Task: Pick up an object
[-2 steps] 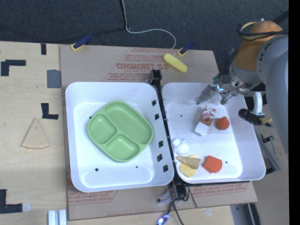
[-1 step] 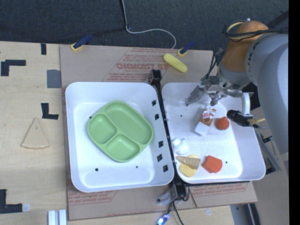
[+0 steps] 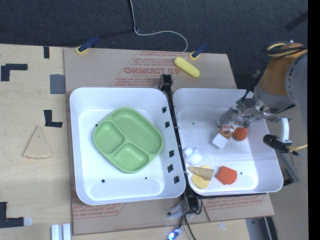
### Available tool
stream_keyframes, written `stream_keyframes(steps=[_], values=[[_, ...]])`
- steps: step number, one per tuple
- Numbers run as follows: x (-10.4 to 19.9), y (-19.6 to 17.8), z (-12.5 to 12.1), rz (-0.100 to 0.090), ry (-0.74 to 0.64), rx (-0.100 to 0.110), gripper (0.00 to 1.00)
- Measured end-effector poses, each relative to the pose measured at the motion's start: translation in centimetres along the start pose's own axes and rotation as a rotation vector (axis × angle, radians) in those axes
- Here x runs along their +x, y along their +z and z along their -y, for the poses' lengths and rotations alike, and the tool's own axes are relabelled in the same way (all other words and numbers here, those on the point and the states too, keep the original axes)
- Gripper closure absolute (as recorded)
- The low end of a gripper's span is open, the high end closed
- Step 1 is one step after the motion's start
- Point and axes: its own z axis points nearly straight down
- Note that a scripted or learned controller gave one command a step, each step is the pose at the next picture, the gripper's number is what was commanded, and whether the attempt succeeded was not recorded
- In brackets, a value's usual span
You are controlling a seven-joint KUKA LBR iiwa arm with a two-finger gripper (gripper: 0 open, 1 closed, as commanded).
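Observation:
My gripper (image 3: pixel 233 119) hangs low over the right bin (image 3: pixel 260 186), near its upper right part. Directly below and touching or almost touching it lies a small white and orange object (image 3: pixel 222 136), tilted. A red ball (image 3: pixel 241 134) rests right beside that object. Further toward the front of the same bin are an orange-red block (image 3: pixel 227 175), a yellow wedge (image 3: pixel 201 177) and a small white lump (image 3: pixel 192 156). Whether anything sits inside the gripper is hidden by the wrist.
The left bin (image 3: pixel 82 134) holds a green divided plate (image 3: pixel 128 139). A yellow oblong toy (image 3: pixel 187 67) lies on the cardboard behind the bins. A black divider with clips (image 3: pixel 172 134) separates the two bins. The arm's grey body (image 3: pixel 282 84) stands at the right.

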Motion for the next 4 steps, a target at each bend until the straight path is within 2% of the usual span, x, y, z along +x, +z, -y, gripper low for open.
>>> stream_keyframes(steps=[1,2,3,4], values=[[-0.1,-0.9,0.0,0.0,0.001,0.001,1.0],[-0.1,-0.9,0.0,0.0,0.001,0.001,0.0],[-0.1,-17.0,4.0,-0.001,0.002,0.004,0.0],[0.0,1.1,11.0,-0.003,0.002,0.005,0.0]])
